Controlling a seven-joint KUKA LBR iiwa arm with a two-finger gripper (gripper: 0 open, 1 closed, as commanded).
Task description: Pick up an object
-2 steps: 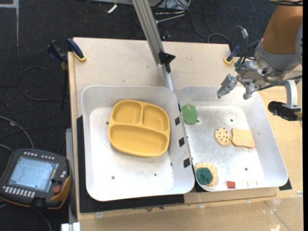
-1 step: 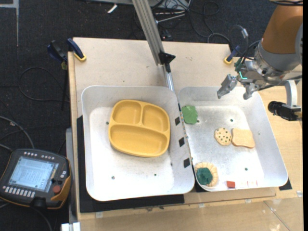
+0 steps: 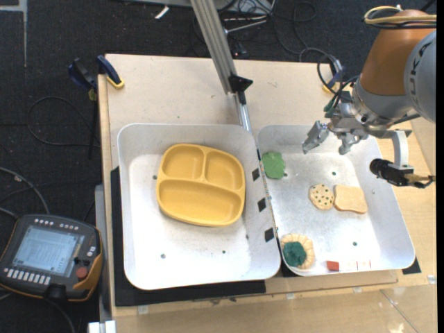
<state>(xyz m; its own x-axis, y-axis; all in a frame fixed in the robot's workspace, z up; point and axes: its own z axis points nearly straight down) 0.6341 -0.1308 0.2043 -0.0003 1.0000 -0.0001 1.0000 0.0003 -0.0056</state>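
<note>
My gripper (image 3: 328,141) hangs over the back of the right bin (image 3: 388,245), open, with nothing between its fingers. In that bin lie a green leafy piece (image 3: 273,165) by the left wall, a round speckled cookie (image 3: 321,196), a slice of toast (image 3: 350,200) touching the cookie's right side, and a green-and-yellow piece (image 3: 297,250) at the front left corner. A small red block (image 3: 333,265) rests at the front rim. The gripper is behind and above the cookie and toast, right of the green leafy piece, touching none of them.
The left bin (image 3: 139,255) holds a yellow divided plate (image 3: 202,184). A slanted metal pole (image 3: 218,47) comes down to the wall between the bins. A teach pendant (image 3: 48,252) lies off the bench at the lower left.
</note>
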